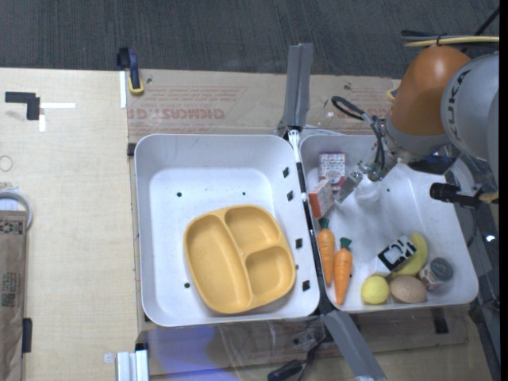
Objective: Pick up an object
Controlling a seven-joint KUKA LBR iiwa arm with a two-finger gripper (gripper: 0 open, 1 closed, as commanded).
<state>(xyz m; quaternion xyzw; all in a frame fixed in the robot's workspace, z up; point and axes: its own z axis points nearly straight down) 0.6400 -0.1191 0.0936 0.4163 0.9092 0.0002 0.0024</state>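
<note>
Camera view: the left bin [151, 213] holds a yellow divided plate [238, 258]. The right bin [456, 221] holds two carrots [334, 262] at seven o'clock, a lemon [375, 290], potato [408, 289], banana [414, 254] and small jar [437, 271] at five, cartons [331, 167] at eleven. Whether the gripper [373, 169] beside them is parted, I cannot tell.

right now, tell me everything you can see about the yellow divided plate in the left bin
The yellow divided plate lies flat in the left bin, open side up, turned at an angle. It looks like matte plastic, a rounded square with raised ridges splitting it into three compartments: one long section on its left and two smaller ones on its right. It rests on the bin floor toward the near right corner, close to the bin's right wall.
</note>
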